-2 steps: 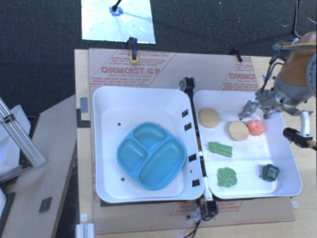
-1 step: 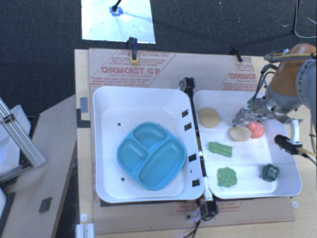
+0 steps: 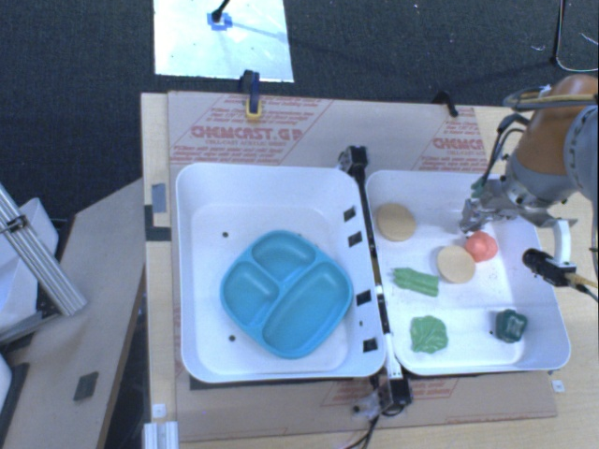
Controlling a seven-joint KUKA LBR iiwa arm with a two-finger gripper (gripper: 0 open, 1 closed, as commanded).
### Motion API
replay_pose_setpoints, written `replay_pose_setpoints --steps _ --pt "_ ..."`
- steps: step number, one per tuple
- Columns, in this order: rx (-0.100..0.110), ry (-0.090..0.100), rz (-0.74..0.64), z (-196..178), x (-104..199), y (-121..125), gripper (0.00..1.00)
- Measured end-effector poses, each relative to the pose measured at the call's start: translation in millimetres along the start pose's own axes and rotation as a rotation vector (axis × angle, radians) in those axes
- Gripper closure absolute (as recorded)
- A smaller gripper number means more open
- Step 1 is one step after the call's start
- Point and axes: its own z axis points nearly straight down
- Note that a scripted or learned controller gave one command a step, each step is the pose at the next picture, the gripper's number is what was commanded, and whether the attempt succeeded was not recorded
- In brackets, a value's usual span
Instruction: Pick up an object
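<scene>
The arm reaches in from the right, and its gripper (image 3: 471, 215) hangs low over the far part of the right bin (image 3: 545, 349), just beside a small orange-red ball (image 3: 482, 246) and a tan disc (image 3: 456, 265) that touches it. Whether the jaws are spread or pressed together I cannot tell; they are small and dark against the wrist, and nothing is visibly pinched between them. The task names no particular object, so any of the bin's pieces would do: a second tan disc (image 3: 396, 222) toward the far left corner, a long green vegetable (image 3: 416, 282) in the middle, a leafy green piece (image 3: 429, 334) near the front, and a dark green lump (image 3: 511, 325) at the front right. The left bin (image 3: 192, 344) carries a blue divided plate (image 3: 285, 293) and seems to play no part for now. By my reading the step in hand is the approach, with the ball as the likeliest target. The next move calls for centring the jaws over the ball, coming down around it and closing without nudging the disc next to it; a round ball may roll away if it is met off-centre.
</scene>
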Motion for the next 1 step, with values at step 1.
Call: replay_pose_setpoints --steps 1 --pt "-0.002 -0.001 0.000 -65.1 -4.2 2.7 1.00"
